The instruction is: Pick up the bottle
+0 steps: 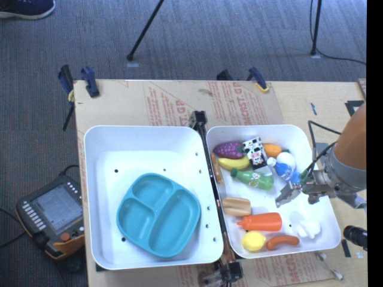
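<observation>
A green bottle [254,179] with a pale label lies on its side in the middle of the right bin [272,128]. Just right of it sits a blue and white bottle [285,164]. My gripper [288,194] hangs over the right part of this bin, to the right of the green bottle and just below the blue and white one. It is open, nothing shows between its fingers, and it touches neither bottle.
The right bin also holds a purple eggplant [228,149], a banana [232,164], a cow-patterned carton [255,151], a hot dog bun [236,206], an orange carrot-like toy [261,222], a lemon [254,241], a sausage [282,241] and a white piece [305,227]. A blue divided plate [158,214] lies in the left bin [102,154].
</observation>
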Action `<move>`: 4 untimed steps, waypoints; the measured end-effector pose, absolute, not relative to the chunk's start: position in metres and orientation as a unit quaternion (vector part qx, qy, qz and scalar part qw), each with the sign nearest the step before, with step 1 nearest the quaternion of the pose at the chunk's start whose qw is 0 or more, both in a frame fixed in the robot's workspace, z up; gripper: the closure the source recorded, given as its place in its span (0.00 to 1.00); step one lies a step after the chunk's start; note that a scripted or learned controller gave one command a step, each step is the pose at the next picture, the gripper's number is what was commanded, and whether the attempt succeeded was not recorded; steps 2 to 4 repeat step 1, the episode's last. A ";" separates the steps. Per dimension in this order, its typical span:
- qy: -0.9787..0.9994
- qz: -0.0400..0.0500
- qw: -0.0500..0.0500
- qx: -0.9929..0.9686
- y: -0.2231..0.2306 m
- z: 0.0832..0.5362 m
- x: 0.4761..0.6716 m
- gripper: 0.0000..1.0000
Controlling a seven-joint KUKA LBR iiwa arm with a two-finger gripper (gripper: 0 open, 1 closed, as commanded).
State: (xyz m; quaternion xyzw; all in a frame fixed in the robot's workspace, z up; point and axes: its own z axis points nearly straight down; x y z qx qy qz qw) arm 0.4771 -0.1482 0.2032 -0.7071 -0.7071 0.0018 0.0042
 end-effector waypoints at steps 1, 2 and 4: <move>-0.707 0.003 0.008 -0.707 -0.148 0.210 0.477 1.00; -0.707 0.003 0.008 -0.707 -0.148 0.210 0.477 1.00; -0.707 0.003 0.008 -0.707 -0.148 0.210 0.477 1.00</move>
